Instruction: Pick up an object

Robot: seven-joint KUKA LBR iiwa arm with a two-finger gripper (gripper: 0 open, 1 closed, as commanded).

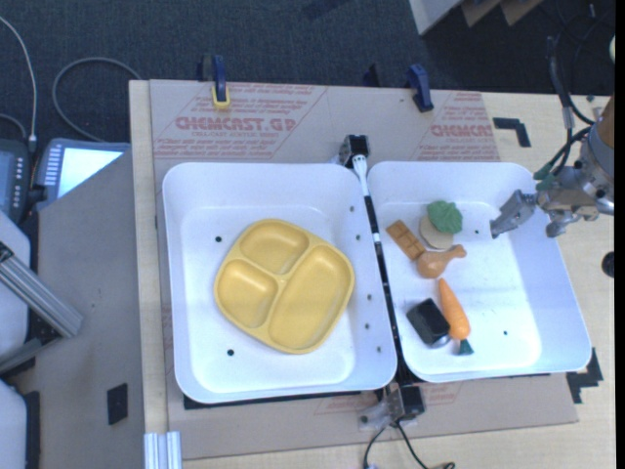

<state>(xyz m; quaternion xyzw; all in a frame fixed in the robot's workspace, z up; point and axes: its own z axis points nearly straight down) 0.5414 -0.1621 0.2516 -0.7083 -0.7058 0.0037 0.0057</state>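
Note:
My gripper (534, 220) hovers over the right bin's (547, 291) upper right part, open, with nothing between its fingers. To its left lie the toy foods. A green broccoli piece (445, 215) rests on a beige disc. A brown bar (402, 239) and a tan drumstick (441, 259) lie just below it. Further toward the front are an orange carrot (453, 308) and a black block (427, 320), side by side. The gripper is apart from all of them.
A yellow divided plate (283, 284) fills the middle of the left bin (186, 262). A black-and-white divider rail (372, 233) runs between the bins. Blue clamps (219, 71) hold the cardboard base at the back edge. Cables hang near the arm on the right.

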